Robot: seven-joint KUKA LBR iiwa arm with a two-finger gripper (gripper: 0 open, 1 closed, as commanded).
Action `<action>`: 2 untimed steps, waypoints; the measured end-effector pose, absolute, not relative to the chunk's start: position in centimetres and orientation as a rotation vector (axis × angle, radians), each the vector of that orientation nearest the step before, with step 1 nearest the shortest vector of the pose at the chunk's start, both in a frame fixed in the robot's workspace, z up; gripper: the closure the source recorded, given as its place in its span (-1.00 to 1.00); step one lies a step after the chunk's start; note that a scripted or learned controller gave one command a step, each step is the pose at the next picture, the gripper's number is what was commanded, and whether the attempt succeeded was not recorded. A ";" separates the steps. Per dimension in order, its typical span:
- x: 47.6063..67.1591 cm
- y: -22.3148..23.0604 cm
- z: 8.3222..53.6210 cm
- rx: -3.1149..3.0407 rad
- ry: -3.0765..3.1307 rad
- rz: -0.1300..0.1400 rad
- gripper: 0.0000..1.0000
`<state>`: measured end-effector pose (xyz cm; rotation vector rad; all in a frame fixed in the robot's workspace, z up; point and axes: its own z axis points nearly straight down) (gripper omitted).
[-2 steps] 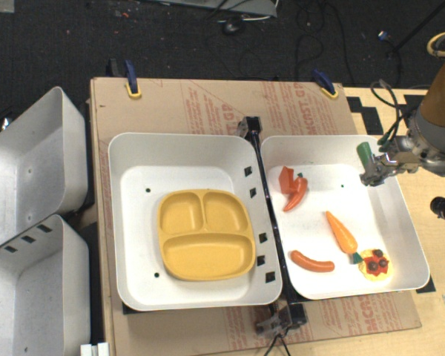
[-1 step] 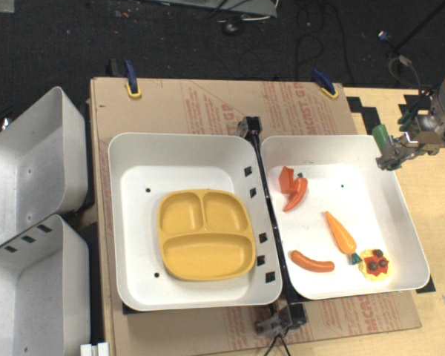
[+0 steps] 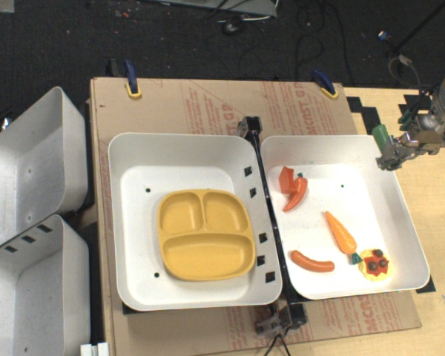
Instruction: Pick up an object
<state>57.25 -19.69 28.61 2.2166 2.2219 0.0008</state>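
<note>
The right bin (image 3: 400,221) holds a red pepper (image 3: 292,188) near its back left, an orange carrot (image 3: 341,233) in the middle, a red sausage (image 3: 312,262) toward the front, and a small yellow piece with red bits (image 3: 374,264) at the front right. My gripper (image 3: 391,159) hangs at the bin's back right corner, just over the rim, well away from all of these. Nothing shows between its fingers.
The left bin (image 3: 126,199) holds a yellow divided plate (image 3: 205,234). A black divider with clips (image 3: 261,206) runs between the two bins. Two spare white bins (image 3: 30,169) lie off the bench at the left. Blue clamps (image 3: 133,81) hold the board's back edge.
</note>
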 end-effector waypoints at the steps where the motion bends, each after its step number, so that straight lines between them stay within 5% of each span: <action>1: 58.6 -14.2 26.8 2.214 2.230 0.000 1.00; 2: 58.5 -9.1 26.5 2.215 2.231 0.000 1.00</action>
